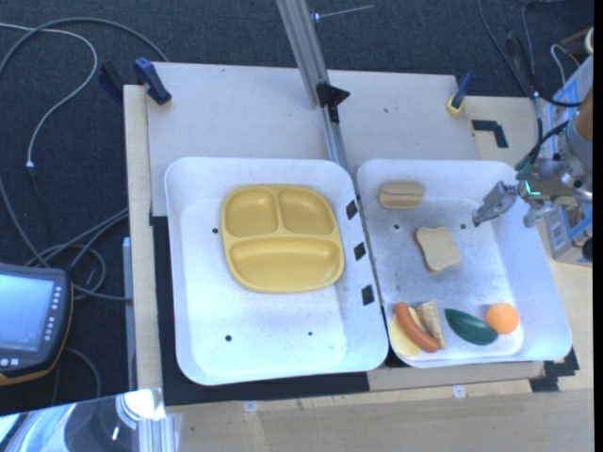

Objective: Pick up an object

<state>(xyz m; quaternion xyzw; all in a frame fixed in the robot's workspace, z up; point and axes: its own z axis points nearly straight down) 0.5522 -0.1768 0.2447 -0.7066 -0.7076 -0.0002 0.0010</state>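
a grey two-finger gripper [488, 207] hangs over the far right edge of the shallow white right-hand bin [542, 276], its fingers spread slightly with nothing between them. well to its left, the shallow white left-hand bin [193, 290] carries a yellow three-compartment plastic plate [281, 236], with bare floor along that bin's near rim. open speckled floor lies just below the gripper. a tan slice of toy bread [438, 249] sits near, down and left; a brown toy bun [401, 195] lies left near the far rim. crowded along the near edge: a red toy hot dog [415, 328], a dark green toy vegetable [469, 327], a small orange ball-shaped fruit [502, 317].
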